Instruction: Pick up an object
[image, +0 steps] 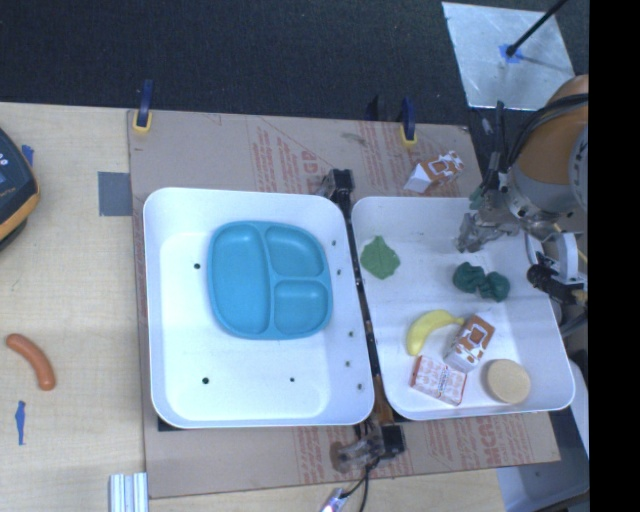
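In the near part of the right bin (560, 400), nothing had been lifted: a round tan disc (507, 381), a red-and-white packet (438, 380), a small carton (471, 341) and a yellow banana (431, 328) all lay flat on the bin floor, close together. Further back, a dark green lumpy object (481, 281) and a lighter green leaf-shaped piece (380, 257) likewise rested on the floor, well apart from each other. The left bin (180, 390) held a blue divided plate (270, 279).

At the far right of the right bin, the gripper (478, 235) stood low over the floor, just beyond the dark green object and apart from it. Whether its fingers were spread or pressed together could not be told; the tips were too small and cluttered to read. Nothing was visible between them.

In my judgement the pick was not yet done. An object remained to be closed on and raised; the dark green object lay nearest.
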